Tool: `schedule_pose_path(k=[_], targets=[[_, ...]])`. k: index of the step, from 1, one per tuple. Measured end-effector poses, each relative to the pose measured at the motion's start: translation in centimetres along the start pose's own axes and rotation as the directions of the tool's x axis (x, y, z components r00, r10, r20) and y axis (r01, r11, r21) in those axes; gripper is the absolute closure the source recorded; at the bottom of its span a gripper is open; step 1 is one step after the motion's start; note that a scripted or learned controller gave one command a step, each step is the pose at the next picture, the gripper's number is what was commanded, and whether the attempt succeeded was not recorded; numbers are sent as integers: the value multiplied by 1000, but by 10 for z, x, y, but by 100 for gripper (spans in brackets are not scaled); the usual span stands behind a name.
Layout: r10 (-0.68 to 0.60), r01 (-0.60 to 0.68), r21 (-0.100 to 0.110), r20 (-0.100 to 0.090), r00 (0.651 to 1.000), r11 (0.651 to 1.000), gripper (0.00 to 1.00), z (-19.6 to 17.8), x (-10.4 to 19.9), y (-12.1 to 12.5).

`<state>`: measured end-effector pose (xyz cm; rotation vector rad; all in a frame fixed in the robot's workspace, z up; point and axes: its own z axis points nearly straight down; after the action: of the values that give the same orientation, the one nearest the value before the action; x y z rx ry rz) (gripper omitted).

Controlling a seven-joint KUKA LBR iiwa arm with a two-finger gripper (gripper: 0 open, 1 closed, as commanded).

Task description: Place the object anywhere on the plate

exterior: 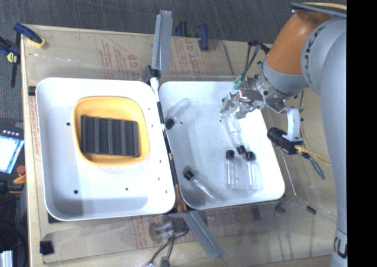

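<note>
A yellow plate lies in the left bin with a dark ridged block on it. Several clear vials with black caps lie in the right bin. One vial lies just below my gripper, which hangs low over the bin's upper right part. Whether the gripper touches that vial is unclear. Two vials lie side by side near the lower right. Another vial rests at the upper left, and one more vial at the lower left.
A metal divider bar rises between the bins at the back. Blue clamps grip the bench's left corner. A black cable connector hangs beside the right bin's right wall. The arm's orange band looms above the bin's far right corner.
</note>
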<state>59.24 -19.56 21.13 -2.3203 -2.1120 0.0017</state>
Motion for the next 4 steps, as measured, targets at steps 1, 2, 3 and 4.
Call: schedule_pose_path(k=[1, 2, 3, 4], targets=[[-145, 145, 2, 1, 989, 989, 100, 15, 75, 20], [-327, 327, -2, 3, 945, 945, 100, 20, 146, 49], [-509, 509, -2, 4, 861, 861, 100, 2, 181, 48], [-691, 691, 3, 1, 723, 723, 100, 21, 206, 15]])
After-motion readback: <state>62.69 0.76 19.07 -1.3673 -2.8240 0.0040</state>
